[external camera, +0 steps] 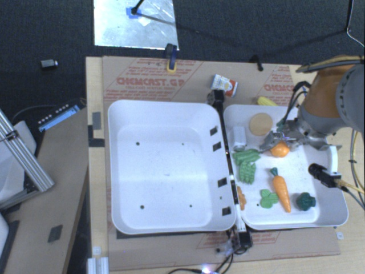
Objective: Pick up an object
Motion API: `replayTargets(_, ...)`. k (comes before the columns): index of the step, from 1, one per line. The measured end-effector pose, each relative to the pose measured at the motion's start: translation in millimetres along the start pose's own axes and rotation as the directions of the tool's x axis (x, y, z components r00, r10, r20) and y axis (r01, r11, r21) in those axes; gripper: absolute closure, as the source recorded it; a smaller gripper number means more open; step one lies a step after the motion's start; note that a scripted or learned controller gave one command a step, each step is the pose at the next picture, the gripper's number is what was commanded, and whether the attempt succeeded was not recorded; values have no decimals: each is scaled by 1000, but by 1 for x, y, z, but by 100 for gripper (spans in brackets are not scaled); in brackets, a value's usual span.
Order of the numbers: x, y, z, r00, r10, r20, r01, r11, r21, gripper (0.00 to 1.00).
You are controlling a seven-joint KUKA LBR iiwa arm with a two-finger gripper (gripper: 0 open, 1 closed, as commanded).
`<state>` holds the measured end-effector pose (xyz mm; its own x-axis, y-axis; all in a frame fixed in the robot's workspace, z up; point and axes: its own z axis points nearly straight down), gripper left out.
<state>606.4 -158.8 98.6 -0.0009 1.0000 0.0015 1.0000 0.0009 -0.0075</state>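
Observation:
The right bin [336, 210] holds several toy foods. A small orange fruit [279, 150] lies near its middle, and my gripper [280, 140] is right over its far edge, touching or nearly touching it. A tan round disc [261, 123] lies just behind and to the left. Two green vegetable pieces [246, 156] [247, 173] sit by the left wall. Towards the front lie a carrot [280, 192], a green leafy piece [268, 197] and a dark green broccoli [305, 201]. A small white block [239, 135] rests at the back left.
The left bin [122, 210] stands beside the right one, with black clips along the shared wall. A yellow piece [266, 101] lies at the right bin's back rim, and a small orange piece [242, 197] sits on the divider. A white-and-orange packet [223, 84] lies behind the bins.

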Motion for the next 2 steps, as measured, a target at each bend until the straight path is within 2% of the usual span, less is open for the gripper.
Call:
replayTargets(1, -2, 5, -23, 1000, -1, 6, 1, 1000, -20, 100)
replayTargets(2, 42, 37, -2, 1000, 0, 3, 0, 1000, -11, 100)
